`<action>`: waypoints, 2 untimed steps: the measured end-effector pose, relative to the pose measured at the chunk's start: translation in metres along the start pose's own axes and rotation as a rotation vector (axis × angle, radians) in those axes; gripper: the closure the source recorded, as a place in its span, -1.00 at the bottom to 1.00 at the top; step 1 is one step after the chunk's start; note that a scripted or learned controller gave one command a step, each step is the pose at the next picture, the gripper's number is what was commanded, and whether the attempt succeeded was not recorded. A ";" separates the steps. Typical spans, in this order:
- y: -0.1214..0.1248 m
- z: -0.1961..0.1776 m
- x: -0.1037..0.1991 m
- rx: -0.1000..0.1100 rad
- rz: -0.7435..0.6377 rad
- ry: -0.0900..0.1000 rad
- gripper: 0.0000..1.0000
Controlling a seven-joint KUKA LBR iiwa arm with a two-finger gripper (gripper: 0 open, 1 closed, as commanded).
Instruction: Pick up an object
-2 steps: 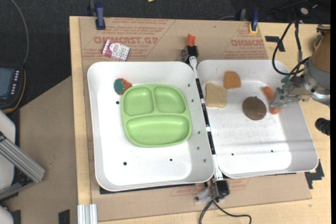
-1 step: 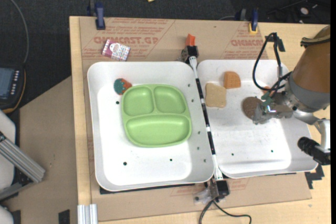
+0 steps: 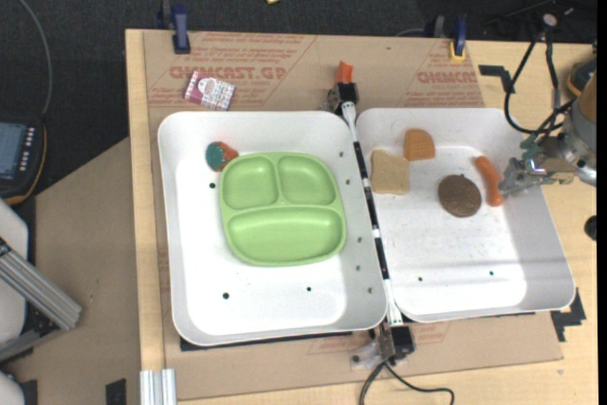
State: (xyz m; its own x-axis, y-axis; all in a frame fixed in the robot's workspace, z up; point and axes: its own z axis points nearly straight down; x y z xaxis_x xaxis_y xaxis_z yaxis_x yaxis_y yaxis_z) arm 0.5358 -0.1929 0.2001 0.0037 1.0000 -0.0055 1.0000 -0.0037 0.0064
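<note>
You see the gripper (image 3: 520, 174) at the 3 o'clock edge of the right bin (image 3: 474, 285), low, just beside the orange sausage-shaped piece (image 3: 489, 180). I cannot tell whether it is released or clenched, and nothing shows between its tips. At 9 o'clock from the sausage lies the brown round patty (image 3: 460, 195); farther that way are the tan bread slice (image 3: 390, 174) and, at about 11 o'clock, the orange chunk (image 3: 418, 145). I judge the step is the approach, with the sausage the likely target. Next, you need the gripper centred across it before closing and lifting.
</note>
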 end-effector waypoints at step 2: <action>-0.018 -0.053 0.090 -0.002 -0.012 0.006 1.00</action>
State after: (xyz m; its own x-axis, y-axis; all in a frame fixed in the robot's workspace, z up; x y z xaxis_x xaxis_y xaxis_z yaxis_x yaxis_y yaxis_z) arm 0.5178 -0.1025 0.2528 -0.0080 1.0000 0.0004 0.9999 0.0080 0.0080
